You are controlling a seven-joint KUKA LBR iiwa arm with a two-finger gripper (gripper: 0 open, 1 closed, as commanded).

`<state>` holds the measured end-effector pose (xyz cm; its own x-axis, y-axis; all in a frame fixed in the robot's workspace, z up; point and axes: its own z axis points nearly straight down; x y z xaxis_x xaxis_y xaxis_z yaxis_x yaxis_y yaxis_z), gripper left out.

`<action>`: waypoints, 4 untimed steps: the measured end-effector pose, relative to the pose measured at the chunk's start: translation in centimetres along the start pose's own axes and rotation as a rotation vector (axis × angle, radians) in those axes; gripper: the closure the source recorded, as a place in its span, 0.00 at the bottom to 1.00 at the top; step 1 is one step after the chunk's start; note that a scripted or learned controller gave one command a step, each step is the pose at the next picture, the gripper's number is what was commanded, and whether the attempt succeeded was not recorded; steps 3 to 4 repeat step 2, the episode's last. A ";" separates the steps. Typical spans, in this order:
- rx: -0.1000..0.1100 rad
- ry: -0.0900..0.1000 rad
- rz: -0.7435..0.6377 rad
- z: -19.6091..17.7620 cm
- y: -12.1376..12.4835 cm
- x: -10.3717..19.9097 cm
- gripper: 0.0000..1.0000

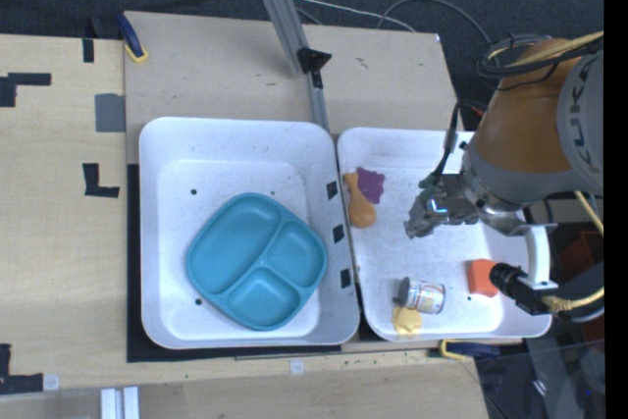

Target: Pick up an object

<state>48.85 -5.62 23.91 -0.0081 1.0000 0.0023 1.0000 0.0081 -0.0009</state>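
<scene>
Looming grey arm with its orange band (pixel 525 128) hangs its gripper (pixel 429 216) over the right white bin (pixel 392 147), grip unreadable, apart from the small metal can (pixel 422 294) near the front wall.

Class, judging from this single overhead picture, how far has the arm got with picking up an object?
Done: the gripper is over the right bin. In hand: no object shows between its fingers. Left: every grasp. The purple piece, orange piece, small can, yellow piece and orange block all lie in the right bin.
</scene>
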 end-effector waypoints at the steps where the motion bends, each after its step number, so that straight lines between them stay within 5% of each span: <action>1: 0.004 -0.001 0.001 1.5 0.4 5.3 1.00; 2: 0.003 -0.001 0.000 2.2 1.0 11.4 1.00; 4: 0.003 -0.001 0.000 2.2 1.0 11.4 1.00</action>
